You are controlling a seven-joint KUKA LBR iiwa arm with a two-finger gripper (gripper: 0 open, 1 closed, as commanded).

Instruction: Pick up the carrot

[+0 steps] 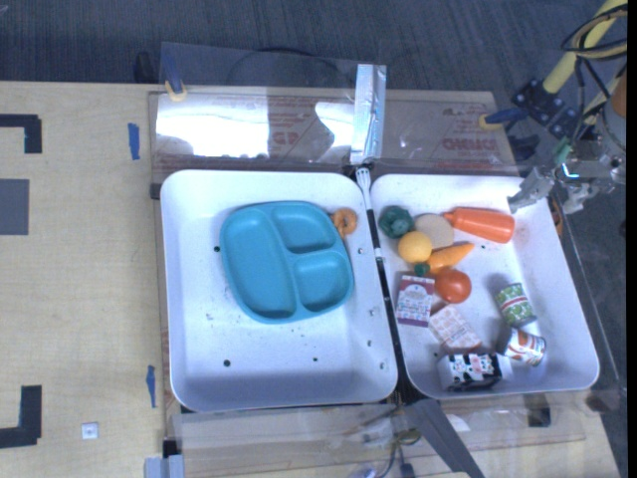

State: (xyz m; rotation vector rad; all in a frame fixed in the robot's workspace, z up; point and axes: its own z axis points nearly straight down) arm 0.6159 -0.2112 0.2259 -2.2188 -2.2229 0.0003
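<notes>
Carrot (480,224) lies at the far side of the right bin (572,312), gripper (542,189) just beyond its thick end, jaw state undeterminable; risk: a smaller orange piece (450,256) nearby invites a mistaken grasp.

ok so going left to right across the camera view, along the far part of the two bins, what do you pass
blue sectioned plastic tray → small orange round toy → dark green round toy vegetable → large orange toy carrot → tool
</notes>
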